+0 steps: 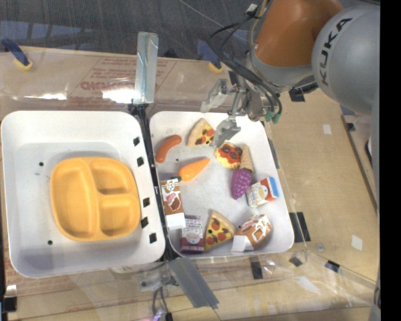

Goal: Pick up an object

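My gripper [220, 119] hangs over the far edge of the right bin [278, 179], open, with nothing between its fingers. One fingertip [224, 132] is just above a pizza slice [201, 132] and a round yellow and red toy [230, 154]. Further into the bin lie a sausage [168, 147], a carrot [194, 168], purple grapes [240, 182], a small milk carton [264, 192], a chocolate bar [172, 196], a second pizza slice [218, 229], a dark packet [192, 233] and a brown and white toy [256, 229].
The left bin [27, 132] holds a yellow divided plate [93, 197]. A grey divider strip [146, 65] stands between the bins at the back. The arm's orange band [294, 25] and cables [254, 85] sit over the right bin's far corner.
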Controlling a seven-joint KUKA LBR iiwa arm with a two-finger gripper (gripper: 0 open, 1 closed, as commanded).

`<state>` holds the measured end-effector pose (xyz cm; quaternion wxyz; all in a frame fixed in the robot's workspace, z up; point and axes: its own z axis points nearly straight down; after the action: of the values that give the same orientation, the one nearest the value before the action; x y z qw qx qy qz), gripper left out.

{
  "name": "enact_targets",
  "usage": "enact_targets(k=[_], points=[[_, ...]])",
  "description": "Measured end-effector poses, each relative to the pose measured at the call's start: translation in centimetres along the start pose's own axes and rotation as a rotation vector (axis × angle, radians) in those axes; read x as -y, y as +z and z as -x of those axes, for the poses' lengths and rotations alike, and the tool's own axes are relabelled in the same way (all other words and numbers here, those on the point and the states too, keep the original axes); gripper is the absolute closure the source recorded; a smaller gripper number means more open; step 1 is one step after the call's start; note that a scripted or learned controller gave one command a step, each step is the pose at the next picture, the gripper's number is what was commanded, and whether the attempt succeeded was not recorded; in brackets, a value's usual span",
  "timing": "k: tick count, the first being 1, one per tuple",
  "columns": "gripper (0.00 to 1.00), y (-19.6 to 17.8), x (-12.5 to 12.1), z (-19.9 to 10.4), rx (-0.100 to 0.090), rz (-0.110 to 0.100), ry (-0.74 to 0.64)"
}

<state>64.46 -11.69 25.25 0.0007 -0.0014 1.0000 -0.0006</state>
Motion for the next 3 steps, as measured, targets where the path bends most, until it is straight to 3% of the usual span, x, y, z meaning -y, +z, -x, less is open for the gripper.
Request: enact_targets(k=[1,2,3], points=[[0.00,7.0,0.9,-2.2,-0.005,0.002,-0.009],[0.00,16.3,2.1,-2.1,-0.005,0.002,0.056],[0.00,15.7,-2.1,-0.5,-0.002,-0.006,0.238]])
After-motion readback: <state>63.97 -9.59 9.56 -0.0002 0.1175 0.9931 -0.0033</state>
